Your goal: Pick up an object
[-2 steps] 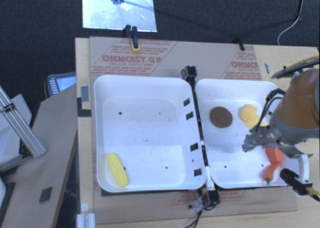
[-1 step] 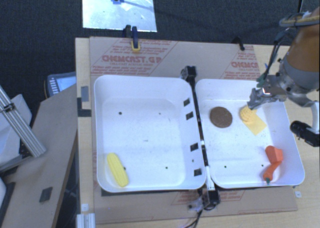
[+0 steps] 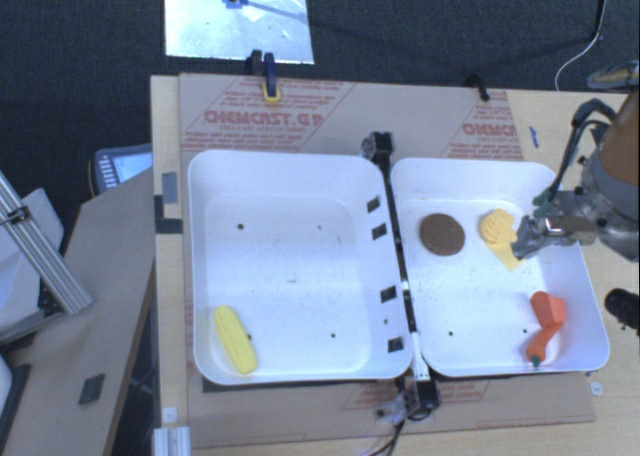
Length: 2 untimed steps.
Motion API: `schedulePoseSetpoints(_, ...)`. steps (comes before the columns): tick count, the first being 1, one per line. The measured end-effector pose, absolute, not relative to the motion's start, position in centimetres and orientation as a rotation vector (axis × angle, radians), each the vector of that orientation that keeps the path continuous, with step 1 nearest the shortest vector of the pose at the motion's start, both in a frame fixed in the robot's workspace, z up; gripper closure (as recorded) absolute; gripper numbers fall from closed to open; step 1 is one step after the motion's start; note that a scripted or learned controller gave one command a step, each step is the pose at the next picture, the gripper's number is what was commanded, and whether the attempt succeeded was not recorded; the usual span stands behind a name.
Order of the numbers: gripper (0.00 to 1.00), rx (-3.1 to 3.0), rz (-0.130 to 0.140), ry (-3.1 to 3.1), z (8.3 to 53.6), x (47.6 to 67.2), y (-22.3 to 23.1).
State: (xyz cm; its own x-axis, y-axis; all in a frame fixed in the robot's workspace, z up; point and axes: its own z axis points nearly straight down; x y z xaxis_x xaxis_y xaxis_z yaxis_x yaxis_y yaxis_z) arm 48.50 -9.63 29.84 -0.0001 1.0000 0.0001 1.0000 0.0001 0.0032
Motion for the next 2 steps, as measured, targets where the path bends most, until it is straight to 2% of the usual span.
schedulePoseSetpoints(1, 1.0, 2.209, 0.004, 2.233, 28.5, 51.5, -2.9)
schedulePoseSetpoints(2, 1.0, 2.204, 0.012, 2.233, 31.8, 56.1, 6.8)
